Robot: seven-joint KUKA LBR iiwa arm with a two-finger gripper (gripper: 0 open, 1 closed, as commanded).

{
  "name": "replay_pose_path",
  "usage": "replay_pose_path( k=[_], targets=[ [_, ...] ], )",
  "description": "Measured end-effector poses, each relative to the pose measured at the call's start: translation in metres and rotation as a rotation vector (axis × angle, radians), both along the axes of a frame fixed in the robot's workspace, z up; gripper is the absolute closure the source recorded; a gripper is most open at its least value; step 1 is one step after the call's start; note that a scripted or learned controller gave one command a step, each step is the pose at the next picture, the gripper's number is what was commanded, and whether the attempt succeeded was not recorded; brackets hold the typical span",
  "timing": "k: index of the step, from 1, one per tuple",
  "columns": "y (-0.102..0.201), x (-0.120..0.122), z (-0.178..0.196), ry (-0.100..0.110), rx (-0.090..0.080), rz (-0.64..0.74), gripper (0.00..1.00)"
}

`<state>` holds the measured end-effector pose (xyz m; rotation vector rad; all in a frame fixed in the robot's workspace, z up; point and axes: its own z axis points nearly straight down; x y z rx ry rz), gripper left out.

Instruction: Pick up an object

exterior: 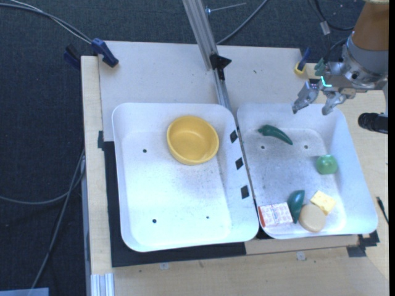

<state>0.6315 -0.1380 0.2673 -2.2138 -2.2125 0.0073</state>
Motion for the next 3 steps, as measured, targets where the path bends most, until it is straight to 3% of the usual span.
replay_pose_path(
  k=[1,3],
  targets=[
    [0.0,0.001,0.003,-0.005,-0.001,0.0,0.0],
    [0.012,0.004,-0.104,0.005,0.0,0.003,0.0]
  ],
)
